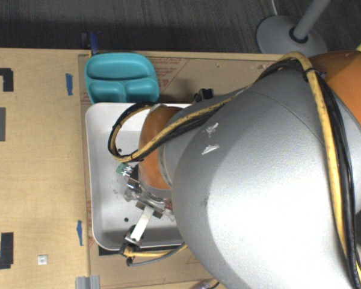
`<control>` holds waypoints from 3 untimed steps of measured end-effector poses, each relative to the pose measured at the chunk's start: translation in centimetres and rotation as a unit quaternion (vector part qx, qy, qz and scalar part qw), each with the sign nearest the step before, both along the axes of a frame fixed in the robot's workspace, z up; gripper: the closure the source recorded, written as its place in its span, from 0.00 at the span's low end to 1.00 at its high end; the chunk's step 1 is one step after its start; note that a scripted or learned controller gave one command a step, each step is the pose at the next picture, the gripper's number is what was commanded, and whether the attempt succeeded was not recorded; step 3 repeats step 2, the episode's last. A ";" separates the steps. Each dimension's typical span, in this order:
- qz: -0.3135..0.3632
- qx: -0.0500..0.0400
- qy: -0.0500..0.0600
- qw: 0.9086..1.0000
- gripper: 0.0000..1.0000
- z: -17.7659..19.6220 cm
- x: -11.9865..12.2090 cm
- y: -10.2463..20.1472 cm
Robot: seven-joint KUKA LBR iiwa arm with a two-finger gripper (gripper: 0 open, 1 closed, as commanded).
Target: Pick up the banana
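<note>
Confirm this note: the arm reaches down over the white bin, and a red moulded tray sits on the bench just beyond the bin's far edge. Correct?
One detail is off: the moulded tray is teal, not red, as the camera view shows. The rest holds: the arm reaches down over the white bin, and the tray sits just beyond its far edge.

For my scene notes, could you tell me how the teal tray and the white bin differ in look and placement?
The teal tray is saturated blue-green with rounded compartments; the white bin is plain white with one flat floor. The teal tray lies fully in view beyond the bin's far edge; the white bin is largely covered by the grey arm. The tray looks smaller. Both rest on the brown bench.
</note>
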State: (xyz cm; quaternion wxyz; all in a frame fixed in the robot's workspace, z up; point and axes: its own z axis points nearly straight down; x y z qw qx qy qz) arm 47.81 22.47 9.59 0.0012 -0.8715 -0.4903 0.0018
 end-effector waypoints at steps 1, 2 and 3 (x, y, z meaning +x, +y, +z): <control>0.000 0.000 0.000 1.000 0.00 0.0 0.0 0.0; 0.001 0.000 0.000 1.000 1.00 1.0 0.0 0.0; 0.001 0.000 0.000 1.000 1.00 1.0 0.0 0.0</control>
